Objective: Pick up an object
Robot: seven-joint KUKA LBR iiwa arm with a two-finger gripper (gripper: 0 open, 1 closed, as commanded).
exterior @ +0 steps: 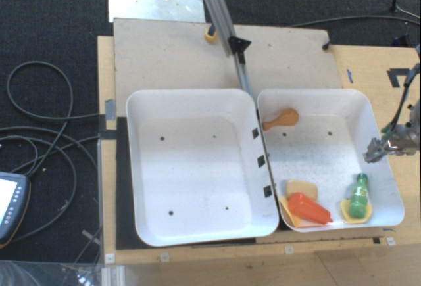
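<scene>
The right bin [329, 102] holds several small objects. A brown drumstick-shaped piece [281, 119] lies at its far left corner. Along the near wall lie a red-orange carrot-like piece [308, 208], a tan block [302, 189] just behind it, and a green bottle [358, 195] resting on a yellow disc [356, 214]. My gripper [383, 147] hangs over the bin's right rim, above and slightly right of the green bottle, with nothing seen in it.
The left bin [191, 104] sits beside the right one, sharing a taped divider edge [261, 161]. A slanted metal pole [220, 12] crosses the back of the bench. Cables [39, 114] and a handheld screen [10, 202] lie on the floor at left.
</scene>
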